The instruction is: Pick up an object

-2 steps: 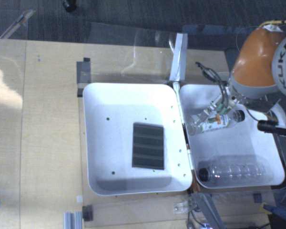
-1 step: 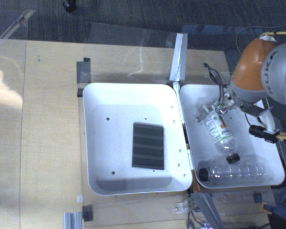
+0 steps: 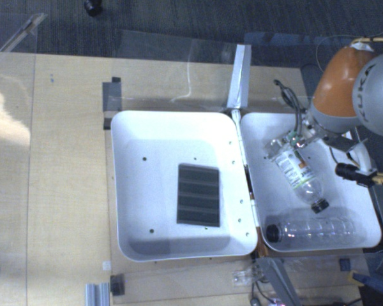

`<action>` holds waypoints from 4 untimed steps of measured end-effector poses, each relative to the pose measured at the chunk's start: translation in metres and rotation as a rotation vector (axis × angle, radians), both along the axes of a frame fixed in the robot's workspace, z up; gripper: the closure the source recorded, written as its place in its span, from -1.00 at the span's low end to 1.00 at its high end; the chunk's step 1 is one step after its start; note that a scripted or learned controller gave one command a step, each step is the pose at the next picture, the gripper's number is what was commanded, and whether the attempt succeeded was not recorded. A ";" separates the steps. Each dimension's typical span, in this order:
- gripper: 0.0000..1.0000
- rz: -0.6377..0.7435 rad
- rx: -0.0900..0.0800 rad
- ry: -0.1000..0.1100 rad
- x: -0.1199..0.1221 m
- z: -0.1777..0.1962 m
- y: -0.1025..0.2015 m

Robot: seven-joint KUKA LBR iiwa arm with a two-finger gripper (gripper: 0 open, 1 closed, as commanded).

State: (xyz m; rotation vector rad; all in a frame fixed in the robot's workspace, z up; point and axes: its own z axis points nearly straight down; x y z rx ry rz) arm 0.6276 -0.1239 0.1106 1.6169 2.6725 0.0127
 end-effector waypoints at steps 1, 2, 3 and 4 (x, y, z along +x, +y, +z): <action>1.00 0.004 -0.001 -0.006 0.002 0.011 0.001; 1.00 0.189 0.000 0.010 0.041 0.076 0.090; 1.00 0.245 -0.001 0.011 0.024 0.076 0.104; 1.00 0.186 0.000 0.010 0.004 0.076 0.101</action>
